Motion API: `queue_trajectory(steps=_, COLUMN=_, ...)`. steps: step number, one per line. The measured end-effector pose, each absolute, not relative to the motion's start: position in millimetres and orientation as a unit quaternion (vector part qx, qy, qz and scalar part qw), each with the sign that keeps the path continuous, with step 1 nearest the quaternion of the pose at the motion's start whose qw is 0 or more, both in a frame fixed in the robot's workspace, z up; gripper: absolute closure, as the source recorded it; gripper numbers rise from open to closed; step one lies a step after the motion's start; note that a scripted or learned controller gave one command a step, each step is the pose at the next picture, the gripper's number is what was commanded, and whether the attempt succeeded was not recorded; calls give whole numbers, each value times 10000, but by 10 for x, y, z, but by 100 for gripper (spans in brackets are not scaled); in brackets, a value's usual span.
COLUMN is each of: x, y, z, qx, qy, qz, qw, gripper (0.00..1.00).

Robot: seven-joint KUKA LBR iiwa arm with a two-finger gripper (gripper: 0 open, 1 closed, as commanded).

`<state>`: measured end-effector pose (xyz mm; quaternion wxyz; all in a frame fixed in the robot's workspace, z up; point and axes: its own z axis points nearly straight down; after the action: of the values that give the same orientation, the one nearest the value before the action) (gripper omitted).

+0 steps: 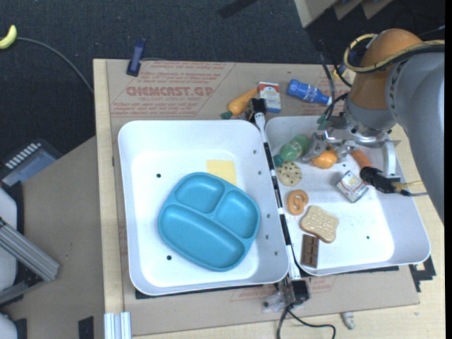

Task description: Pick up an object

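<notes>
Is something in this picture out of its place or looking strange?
Yes. A blue bottle, a small carton and an orange item lie on the board behind the bins, outside the right bin that holds the other items.

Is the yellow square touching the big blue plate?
Touching, or overlapping: in the camera view the flat yellow square meets the blue divided plastic plate's upper rim with no white bin floor between them.

Small orange fruit (325, 159), round, lies in right bin (395, 239) near its far wall, beside green item (293, 148).
</notes>
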<state>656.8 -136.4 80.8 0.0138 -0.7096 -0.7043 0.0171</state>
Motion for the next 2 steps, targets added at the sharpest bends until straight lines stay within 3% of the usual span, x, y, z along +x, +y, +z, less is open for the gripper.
queue_trajectory(steps=1, x=5961, y=-1463, z=1121, qx=-7073, qy=-7070, qz=2, qw=4, gripper=100)
queue_trajectory(steps=2, x=5655, y=-407, z=1848, qx=-7064, qy=-7078, qz=-6, qw=3, gripper=100)
